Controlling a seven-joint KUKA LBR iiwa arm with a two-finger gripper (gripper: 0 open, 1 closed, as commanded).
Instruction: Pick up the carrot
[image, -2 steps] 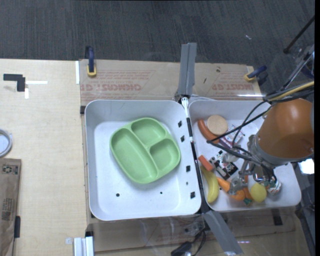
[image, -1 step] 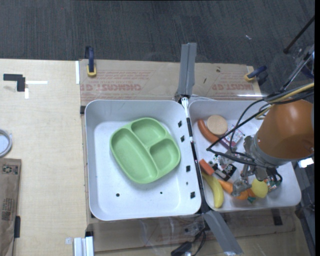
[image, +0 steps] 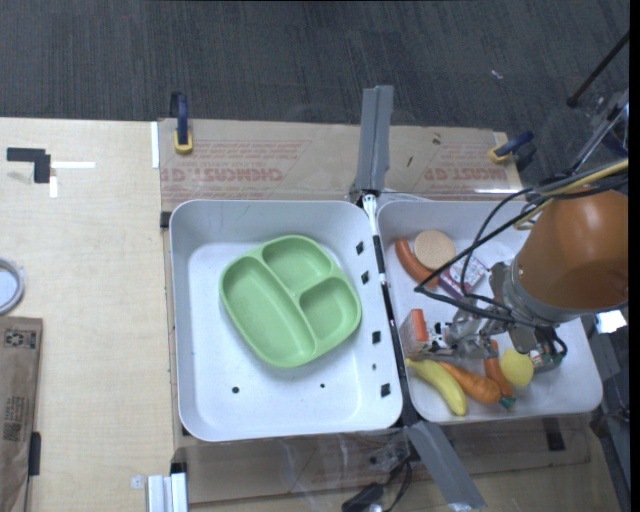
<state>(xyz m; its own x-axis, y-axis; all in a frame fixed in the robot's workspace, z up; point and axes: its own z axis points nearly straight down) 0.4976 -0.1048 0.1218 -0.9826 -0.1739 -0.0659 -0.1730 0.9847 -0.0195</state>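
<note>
Camera view: the carrot (image: 472, 383) lies near the front edge of the right bin (image: 575, 400), its orange body slanting down toward the right, a second orange piece (image: 493, 368) just beside it. A yellow banana (image: 441, 385) lies touching along its left side, and a yellow lemon-like fruit (image: 516, 368) sits just right of it. The gripper (image: 462, 335) hangs directly above this cluster, amid cables and metal parts; whether its fingers are open or closed cannot be told. A small red-and-white item (image: 416, 326) sits to the gripper's left. Toward the back of the bin lie a reddish sausage (image: 410, 260) and a round tan disc (image: 434, 247). The arm's orange band (image: 580, 250) covers the bin's right part. In the left bin (image: 200, 380) rests a green divided plate (image: 291, 299).
</note>
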